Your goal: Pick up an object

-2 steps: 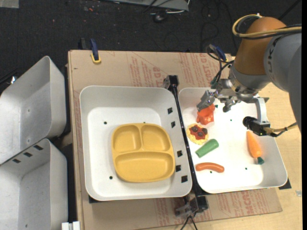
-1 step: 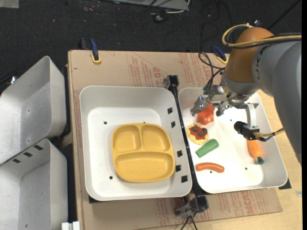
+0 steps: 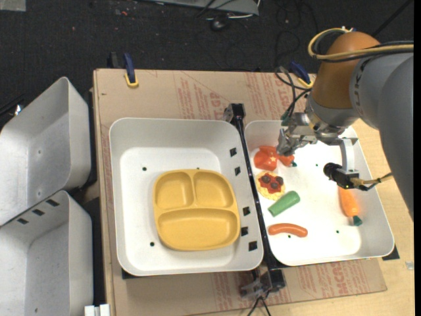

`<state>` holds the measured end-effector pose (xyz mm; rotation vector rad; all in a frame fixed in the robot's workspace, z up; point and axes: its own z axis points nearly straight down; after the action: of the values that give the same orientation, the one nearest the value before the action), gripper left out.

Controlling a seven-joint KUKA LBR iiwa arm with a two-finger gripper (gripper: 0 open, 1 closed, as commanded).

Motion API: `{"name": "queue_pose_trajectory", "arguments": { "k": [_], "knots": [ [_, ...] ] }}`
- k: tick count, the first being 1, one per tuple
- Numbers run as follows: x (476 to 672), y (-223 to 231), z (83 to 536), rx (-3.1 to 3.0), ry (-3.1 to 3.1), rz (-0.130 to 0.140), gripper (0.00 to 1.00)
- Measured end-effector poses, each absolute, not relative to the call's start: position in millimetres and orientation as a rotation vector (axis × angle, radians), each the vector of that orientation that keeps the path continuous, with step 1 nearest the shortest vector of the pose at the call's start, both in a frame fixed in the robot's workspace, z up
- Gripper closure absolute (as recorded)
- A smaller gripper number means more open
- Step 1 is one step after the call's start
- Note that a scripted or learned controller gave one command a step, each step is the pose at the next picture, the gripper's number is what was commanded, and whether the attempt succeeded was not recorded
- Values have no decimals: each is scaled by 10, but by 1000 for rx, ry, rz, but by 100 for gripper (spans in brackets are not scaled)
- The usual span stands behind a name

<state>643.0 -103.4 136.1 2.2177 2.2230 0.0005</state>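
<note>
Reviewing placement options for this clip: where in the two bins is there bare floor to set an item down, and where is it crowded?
Free: the left bin floor around the yellow tray, and the right bin between the sausage and carrot. Crowded: beside the divider, where the gripper, red toy, pizza slice and green piece cluster.

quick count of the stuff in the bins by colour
Red: 2, tomato and sausage
Green: 1, cucumber
Orange: 1, carrot
Yellow: 2, tray and pizza
Total: 6

Claw (image 3: 287, 151) beside red toy (image 3: 266, 157), right bin (image 3: 375, 232).
</note>
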Motion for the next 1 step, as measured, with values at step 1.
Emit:
{"name": "queue_pose_trajectory", "arguments": {
  "k": [1],
  "knots": [
    [6470, -1063, 1969, 2216, 2222, 3, 100]
  ]
}}
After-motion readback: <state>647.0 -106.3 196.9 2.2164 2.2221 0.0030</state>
